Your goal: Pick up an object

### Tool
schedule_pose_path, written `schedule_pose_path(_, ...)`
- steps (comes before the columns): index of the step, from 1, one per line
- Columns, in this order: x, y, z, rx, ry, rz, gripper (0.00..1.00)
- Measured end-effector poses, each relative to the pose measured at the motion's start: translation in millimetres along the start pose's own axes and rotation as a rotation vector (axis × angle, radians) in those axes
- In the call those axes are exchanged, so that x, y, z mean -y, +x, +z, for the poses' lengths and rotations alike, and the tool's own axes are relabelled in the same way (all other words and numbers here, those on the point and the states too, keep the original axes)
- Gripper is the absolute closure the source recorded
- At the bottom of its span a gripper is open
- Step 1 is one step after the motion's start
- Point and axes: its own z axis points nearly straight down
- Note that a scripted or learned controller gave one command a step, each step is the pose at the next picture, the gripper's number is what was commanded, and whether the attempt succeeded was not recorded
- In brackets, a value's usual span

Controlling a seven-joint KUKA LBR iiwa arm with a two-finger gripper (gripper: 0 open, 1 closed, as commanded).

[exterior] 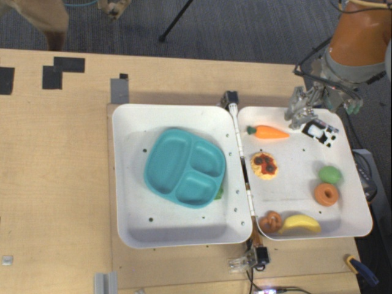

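The right bin [343, 228] holds an orange carrot [269, 133] at its far left, a small pizza slice [264, 165] in the middle, a green ball [330, 175], an orange donut [326, 195], a brown pastry [271, 221] and a yellow banana [301, 223] near the front edge. A black-and-white item [320, 132] lies at the far right. My gripper [299, 113] hangs over the bin's far edge, just right of the carrot and left of the black-and-white item, with nothing seen between its fingers.
The left bin [131, 225] holds a teal divided plate [185, 166], with something green peeking out under its right edge. A black clamp [230, 98] sits where the bins meet at the back. The arm's orange band [361, 32] is at the upper right.
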Motion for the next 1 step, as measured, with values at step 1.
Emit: schedule_pose_path(1, -28.9, -7.6, 4.1, 0.000, -0.002, -0.287, 1.00)
